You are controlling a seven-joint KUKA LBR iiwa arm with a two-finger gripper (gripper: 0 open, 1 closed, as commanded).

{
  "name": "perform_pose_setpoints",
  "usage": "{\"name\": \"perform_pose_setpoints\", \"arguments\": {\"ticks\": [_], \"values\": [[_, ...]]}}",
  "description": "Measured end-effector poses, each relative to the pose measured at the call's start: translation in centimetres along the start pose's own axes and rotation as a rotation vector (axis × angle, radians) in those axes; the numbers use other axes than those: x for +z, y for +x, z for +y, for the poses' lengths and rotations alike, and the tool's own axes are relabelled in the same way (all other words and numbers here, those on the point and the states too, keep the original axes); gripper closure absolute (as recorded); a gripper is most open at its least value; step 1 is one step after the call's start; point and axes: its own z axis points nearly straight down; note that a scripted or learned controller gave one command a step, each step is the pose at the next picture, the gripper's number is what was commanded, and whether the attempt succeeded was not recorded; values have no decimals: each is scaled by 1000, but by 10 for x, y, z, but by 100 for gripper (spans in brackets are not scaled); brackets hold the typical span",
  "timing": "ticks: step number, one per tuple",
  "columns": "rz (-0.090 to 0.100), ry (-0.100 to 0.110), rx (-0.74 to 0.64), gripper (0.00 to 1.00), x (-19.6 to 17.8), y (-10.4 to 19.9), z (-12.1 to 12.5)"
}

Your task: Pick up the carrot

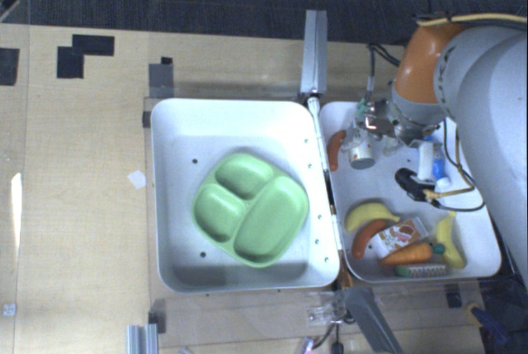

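The carrot, orange and tapered, lies in the front part of the right bin, beside a red-and-white packet. My gripper hangs over the back left part of that bin, well behind the carrot and apart from it. It is close to a red sausage lying by the bin's left wall. The grey arm with its orange band comes in from the right and covers the bin's back right corner.
A yellow banana, a second red sausage, another banana and a green strip crowd round the carrot. A black cable trails over the bin. The left bin holds a green divided plate.
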Motion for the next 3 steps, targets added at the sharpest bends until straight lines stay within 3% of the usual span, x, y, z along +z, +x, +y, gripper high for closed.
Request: {"name": "perform_pose_setpoints", "arguments": {"ticks": [1,2,3], "values": [[4,4,-139,0,-48,-62,9],[4,2,-175,0,4,-28,28],[2,-8,-181,100,-10,-26,31]]}}
